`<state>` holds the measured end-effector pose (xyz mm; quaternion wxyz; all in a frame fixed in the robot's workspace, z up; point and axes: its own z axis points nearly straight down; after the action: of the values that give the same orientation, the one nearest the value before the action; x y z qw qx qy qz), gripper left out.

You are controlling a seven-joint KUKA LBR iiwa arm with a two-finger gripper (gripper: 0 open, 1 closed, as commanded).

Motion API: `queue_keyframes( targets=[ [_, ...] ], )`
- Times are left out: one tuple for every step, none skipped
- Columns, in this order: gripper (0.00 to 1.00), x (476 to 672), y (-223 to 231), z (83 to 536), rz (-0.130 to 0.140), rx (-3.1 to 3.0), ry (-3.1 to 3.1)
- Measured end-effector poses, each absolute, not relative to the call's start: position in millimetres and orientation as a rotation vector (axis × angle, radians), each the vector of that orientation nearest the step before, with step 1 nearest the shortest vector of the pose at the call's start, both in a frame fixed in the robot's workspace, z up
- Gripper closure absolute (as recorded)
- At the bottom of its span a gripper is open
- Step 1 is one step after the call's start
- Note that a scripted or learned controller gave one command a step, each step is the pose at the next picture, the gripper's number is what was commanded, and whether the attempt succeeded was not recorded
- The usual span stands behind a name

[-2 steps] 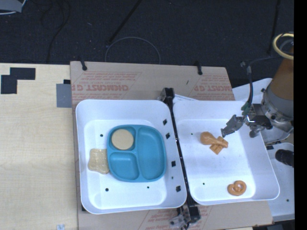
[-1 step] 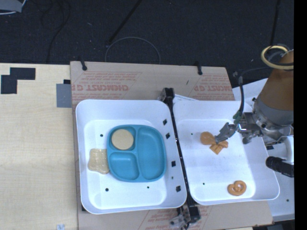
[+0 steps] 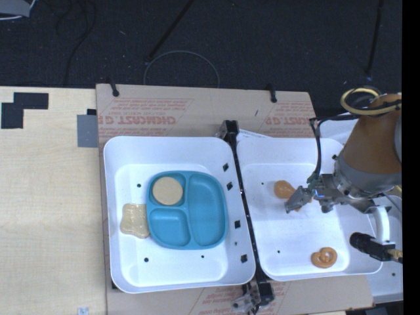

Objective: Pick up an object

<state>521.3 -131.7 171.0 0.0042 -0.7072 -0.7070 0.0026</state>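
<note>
Approach step, nothing grasped yet. My tool (image 3: 308, 201) sits low over the right shallow white bin (image 3: 298, 268), around its centre, with the grey wrist and orange-banded arm (image 3: 371, 149) coming in from 3 o'clock. Two dark fingers show, splayed moderately wide, with nothing between them. The nearest candidate is a small orange-brown rounded lump (image 3: 283, 189), at about 10 o'clock from the tool tip and just beside it; I can't tell whether a finger touches it. The second candidate is an orange-brown ring-shaped piece (image 3: 324, 258) near the bin's 5 o'clock corner, well apart from the tool. My read: the lump is the target. The next move needs a short shift toward 10 o'clock so the fingers straddle it, then descend to the bin floor and close. It's low and rounded, so it could squirt out if I'm off-centre. The left shallow white bin (image 3: 125, 268) holds a blue three-compartment plastic tray (image 3: 207, 209); there's a tan round disc (image 3: 167, 190) in its 11 o'clock compartment, and the other two compartments look bare. A pale yellow lumpy slab (image 3: 135, 220) lies on the bin floor touching the tray's 9 o'clock edge. Both bins rest on brown cardboard (image 3: 197, 110) on the tabletop (image 3: 46, 195).
</note>
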Motion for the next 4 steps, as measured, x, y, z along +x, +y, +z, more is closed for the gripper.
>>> queue_keyframes(
  targets=[
    [0.00, 511.6, -126, 121, 0.006, -2.216, -2.216],
    [1.00, 512.4, -128, 134, 0.004, -2.224, -2.211],
    [1.00, 519.0, -128, 195, -0.003, -2.222, -2.224],
    [1.00, 519.6, -129, 223, -0.001, -2.221, -2.222]
  ],
)
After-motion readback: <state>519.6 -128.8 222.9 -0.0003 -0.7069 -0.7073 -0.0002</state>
